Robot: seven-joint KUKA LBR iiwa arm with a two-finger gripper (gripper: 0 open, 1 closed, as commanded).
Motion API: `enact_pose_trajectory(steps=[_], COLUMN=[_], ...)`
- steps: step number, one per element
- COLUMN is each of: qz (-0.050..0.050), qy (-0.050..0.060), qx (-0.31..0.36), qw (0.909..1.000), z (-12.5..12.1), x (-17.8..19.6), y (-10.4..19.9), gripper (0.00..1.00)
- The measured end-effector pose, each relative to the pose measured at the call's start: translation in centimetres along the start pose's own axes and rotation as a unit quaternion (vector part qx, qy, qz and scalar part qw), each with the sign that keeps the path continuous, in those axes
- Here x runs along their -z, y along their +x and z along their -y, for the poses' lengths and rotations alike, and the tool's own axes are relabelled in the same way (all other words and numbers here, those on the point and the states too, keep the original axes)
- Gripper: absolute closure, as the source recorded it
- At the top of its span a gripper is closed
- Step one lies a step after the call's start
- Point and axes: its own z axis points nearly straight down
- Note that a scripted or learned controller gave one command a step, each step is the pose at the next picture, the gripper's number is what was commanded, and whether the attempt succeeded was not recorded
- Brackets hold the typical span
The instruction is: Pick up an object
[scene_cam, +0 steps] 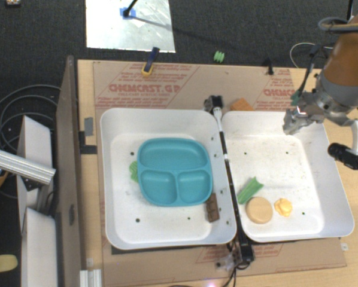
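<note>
Tan disc [259, 210]: my pick for the task. It lies flat on the floor of the right bin [275, 154], to the right of the teal plate [174, 171] and slightly nearer the camera. It looks like a light, stiff toy food piece with a smooth top. A grip across its round edge seems best, though so low a profile could slide out.
Yellow lump [283, 206]: it sits just beside the disc, on the side away from the teal plate. It is small and knobbly, probably light, and its width suits a pinch. It is close enough to the disc to get nudged.
Green piece [249, 190]: a slanted strip, the right-bin item closest to the teal plate, with its lower end at the disc's edge. It is likely light, and is best taken across its narrow width.
Gripper [293, 121]: it hangs over the far corner of the right bin, right of the teal plate and beyond it, well apart from all three items. Nothing shows in its grasp, and I cannot tell whether it is open or closed.
Left bin [116, 160]: it holds the teal plate, whose three compartments are bare. The plate is wide, shallow and smooth, so awkward to grip. A green scrap [133, 171] peeks out at the plate's left edge. A brown stick [212, 208] lies at its lower right corner.
Orange bit [242, 105]: it rests on the cardboard outside both bins, beyond the teal plate's far right.
</note>
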Motion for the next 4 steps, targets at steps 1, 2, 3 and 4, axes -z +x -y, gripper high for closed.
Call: enact_pose_trajectory(steps=[1,2,3,4], qz=[-0.001,0.003,-0.001,0.002], qy=[0.002,-0.002,-0.001,0.0], qx=[0.002,-0.005,0.004,-0.005], qw=[1.0,1.0,1.0,1.0], z=[4.5,0.4,2.5,4.0], x=[-1.3,-1.0,1.8,1.8], y=[6.1,-4.9,5.6,-3.8], gripper=[1.0,1.0,1.0,1.0])
